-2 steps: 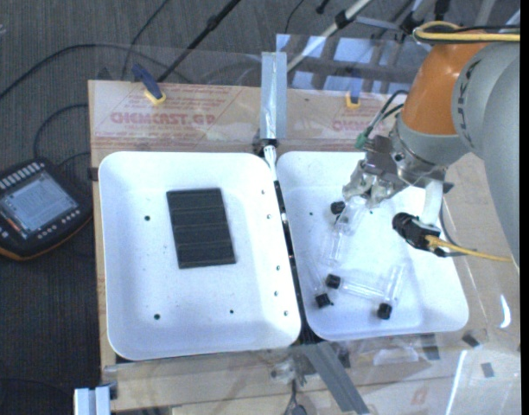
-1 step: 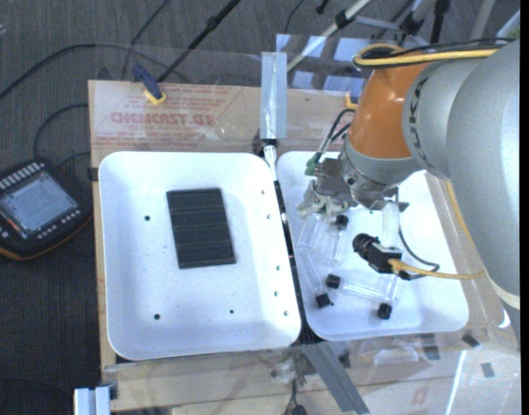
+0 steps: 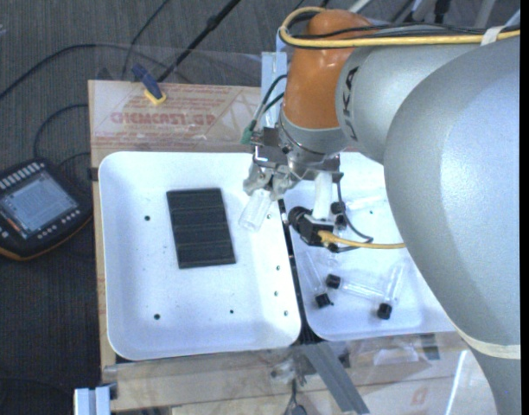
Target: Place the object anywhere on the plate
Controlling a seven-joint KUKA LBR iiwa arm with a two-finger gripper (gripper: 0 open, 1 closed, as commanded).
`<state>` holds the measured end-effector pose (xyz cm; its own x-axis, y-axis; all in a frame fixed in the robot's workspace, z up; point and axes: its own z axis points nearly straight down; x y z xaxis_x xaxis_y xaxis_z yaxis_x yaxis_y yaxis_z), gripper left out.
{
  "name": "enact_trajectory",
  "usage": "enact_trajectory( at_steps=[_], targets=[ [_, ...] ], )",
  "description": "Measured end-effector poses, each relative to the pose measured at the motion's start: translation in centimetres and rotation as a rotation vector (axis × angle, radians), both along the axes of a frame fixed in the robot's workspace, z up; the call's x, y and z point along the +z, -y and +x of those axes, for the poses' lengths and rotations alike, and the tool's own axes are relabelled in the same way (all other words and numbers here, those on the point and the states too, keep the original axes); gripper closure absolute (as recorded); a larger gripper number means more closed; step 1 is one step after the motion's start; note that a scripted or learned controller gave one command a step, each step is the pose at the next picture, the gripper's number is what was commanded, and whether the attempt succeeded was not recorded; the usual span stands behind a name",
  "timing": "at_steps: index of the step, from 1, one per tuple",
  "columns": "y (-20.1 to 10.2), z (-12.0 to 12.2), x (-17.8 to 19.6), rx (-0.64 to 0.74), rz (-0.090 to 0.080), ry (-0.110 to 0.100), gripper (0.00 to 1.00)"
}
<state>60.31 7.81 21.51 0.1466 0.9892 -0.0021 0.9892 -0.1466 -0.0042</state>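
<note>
Leftmost, a black handheld control pendant (image 3: 33, 207) lies on dark grey carpet crossed by cables. Next, the left shallow white plastic bin (image 3: 135, 318) holds a dark ribbed rectangular plate (image 3: 200, 227). Right of the plate, the two-finger gripper (image 3: 266, 188) clasps a clear plastic tube (image 3: 254, 210) above the bin's right side. More black-capped clear tubes (image 3: 360, 290) lie in the right white bin (image 3: 403, 318).

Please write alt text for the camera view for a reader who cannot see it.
A grey arm's pincer holds a clear tube over the right edge of the left bin, which bears a dark ribbed plate. More clear tubes with black caps lie in the right bin.
</note>
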Motion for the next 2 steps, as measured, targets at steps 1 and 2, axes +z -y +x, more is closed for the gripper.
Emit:
enact_trajectory(
  at_steps=[1, 2],
  targets=[
    [-7.3, -4.5, -1.2, 0.367, 0.003, -0.001, 1.0],
    [-10.7, -1.3, 15.0, 0.673, 0.0, 0.002, 1.0]
  ],
)
